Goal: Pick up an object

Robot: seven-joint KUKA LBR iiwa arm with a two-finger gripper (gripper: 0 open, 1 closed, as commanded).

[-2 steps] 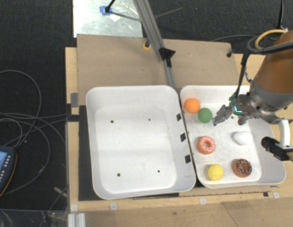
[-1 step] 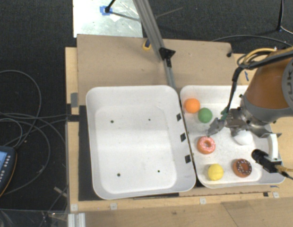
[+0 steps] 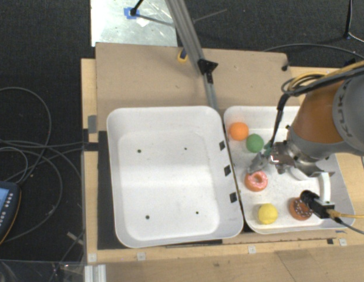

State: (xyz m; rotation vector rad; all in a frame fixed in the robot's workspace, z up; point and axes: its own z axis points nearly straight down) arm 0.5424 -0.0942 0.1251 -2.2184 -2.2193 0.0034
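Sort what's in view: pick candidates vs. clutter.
Job:
- claw, low in the right bin
- pink frosted donut, right by the claw
- green ball
- orange ball
- yellow ball
- chocolate donut

Lying about:
- left bin
- tripod leg
- floor cables
- handheld pendant

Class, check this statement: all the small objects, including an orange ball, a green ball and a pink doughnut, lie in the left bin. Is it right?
Not quite. The camera view shows the orange ball, green ball and pink doughnut in the right bin, not the left bin.
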